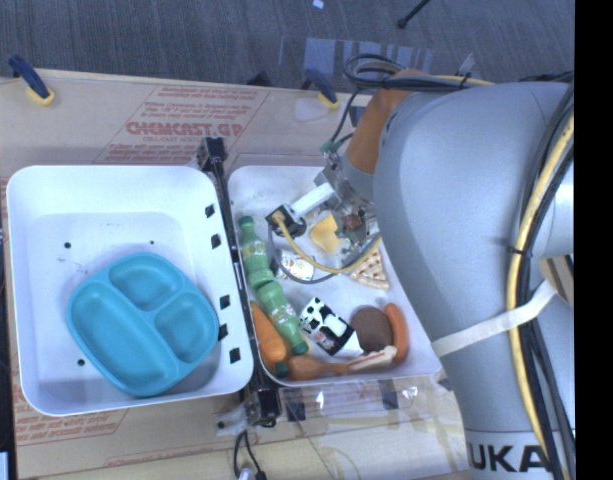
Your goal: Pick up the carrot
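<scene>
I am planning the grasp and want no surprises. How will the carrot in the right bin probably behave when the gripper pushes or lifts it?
The carrot looks like smooth moulded plastic, so probably stiff, light and somewhat slippery. Its rounded, tapered shape suggests it may roll or pivot when nudged. It lies pressed against the green bottle and the bin wall, so a push would likely shift its neighbours too.

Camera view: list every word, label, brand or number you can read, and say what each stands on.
"CHEMCAST GP", red print on the brown board under the bins; the smaller red lines around it are too blurred to read.
"UKA", white letters on the grey arm near the bottom edge, cut off on the left.
No text can be read on the green bottle or the blue tray.
</scene>
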Tool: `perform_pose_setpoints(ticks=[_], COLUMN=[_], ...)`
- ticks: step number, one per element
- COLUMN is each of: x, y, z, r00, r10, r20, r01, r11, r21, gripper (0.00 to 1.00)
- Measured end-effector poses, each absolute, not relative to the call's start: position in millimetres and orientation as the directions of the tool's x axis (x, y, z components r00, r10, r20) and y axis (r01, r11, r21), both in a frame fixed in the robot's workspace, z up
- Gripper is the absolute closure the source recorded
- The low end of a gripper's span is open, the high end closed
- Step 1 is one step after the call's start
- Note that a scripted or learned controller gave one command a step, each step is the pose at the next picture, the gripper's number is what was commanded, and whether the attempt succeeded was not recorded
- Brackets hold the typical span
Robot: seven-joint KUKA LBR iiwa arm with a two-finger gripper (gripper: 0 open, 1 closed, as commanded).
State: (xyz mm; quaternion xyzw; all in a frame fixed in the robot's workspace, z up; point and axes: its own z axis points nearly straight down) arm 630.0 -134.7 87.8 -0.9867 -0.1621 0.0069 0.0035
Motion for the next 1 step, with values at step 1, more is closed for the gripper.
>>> perform_pose_setpoints(ticks=[1], x=[607.4], y=[-95.7], z=[121.5], r00=[0.934], r10=[0.358], r20=[-0.006], r01=[0.358], r11=[-0.934], r21=[-0.011], gripper=[0.0])
